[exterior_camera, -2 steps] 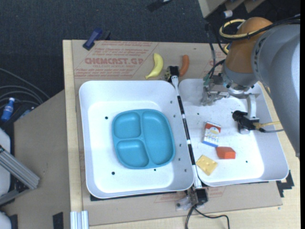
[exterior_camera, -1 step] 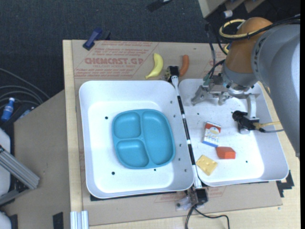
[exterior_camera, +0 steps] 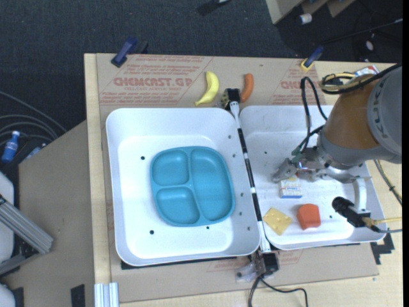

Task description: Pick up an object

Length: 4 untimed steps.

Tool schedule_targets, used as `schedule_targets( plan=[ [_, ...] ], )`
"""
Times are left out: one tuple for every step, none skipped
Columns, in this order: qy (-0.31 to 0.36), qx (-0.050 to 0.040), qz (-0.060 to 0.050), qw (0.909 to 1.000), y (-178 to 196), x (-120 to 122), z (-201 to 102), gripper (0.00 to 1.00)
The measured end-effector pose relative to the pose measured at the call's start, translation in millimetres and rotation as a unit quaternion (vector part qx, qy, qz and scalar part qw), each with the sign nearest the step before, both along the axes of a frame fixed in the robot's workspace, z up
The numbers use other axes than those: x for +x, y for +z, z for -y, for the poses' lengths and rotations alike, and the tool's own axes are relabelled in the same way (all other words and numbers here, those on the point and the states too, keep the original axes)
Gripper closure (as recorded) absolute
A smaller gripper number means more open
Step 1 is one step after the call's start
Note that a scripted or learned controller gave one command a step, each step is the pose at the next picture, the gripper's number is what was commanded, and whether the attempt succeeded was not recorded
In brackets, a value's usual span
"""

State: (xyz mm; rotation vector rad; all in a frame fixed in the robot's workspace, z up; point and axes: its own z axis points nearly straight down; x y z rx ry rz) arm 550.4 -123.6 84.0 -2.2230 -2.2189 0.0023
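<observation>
In the right bin point(exterior_camera: 268, 126) lie three small things. A white box with a blue and orange label point(exterior_camera: 291, 189) sits near the middle. Towards the front edge are a yellow wedge point(exterior_camera: 277, 220) and an orange-red block point(exterior_camera: 308, 216). My gripper point(exterior_camera: 298, 171) hangs low over the bin, directly behind the white box and very close to it. The view shows nothing held in it. The grey arm with its orange band point(exterior_camera: 351, 117) comes in from the right and covers the bin's right side.
The left bin point(exterior_camera: 128, 133) holds a blue divided plate point(exterior_camera: 192, 185). Behind the bins, on the bench board, lie a yellow banana point(exterior_camera: 208, 88) and an orange carrot-like piece point(exterior_camera: 246, 87). A black divider point(exterior_camera: 246, 171) runs between the bins.
</observation>
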Motion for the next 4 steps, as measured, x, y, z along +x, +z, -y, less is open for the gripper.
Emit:
schedule_targets(
  plan=[
    [0.001, 0.0006, 0.001, 1.0000, 1.0, 94.3, -23.2, 0.00],
    [0.000, 0.0007, -0.001, 1.0000, 0.1, 4.3, -16.4, 0.00],
    [0.000, 0.0007, 0.000, 1.0000, 10.1, 4.9, -16.8, 1.00],
    [0.002, 0.0011, 0.001, 1.0000, 101.0, -9.9, -113.8, 1.00]
  ],
)
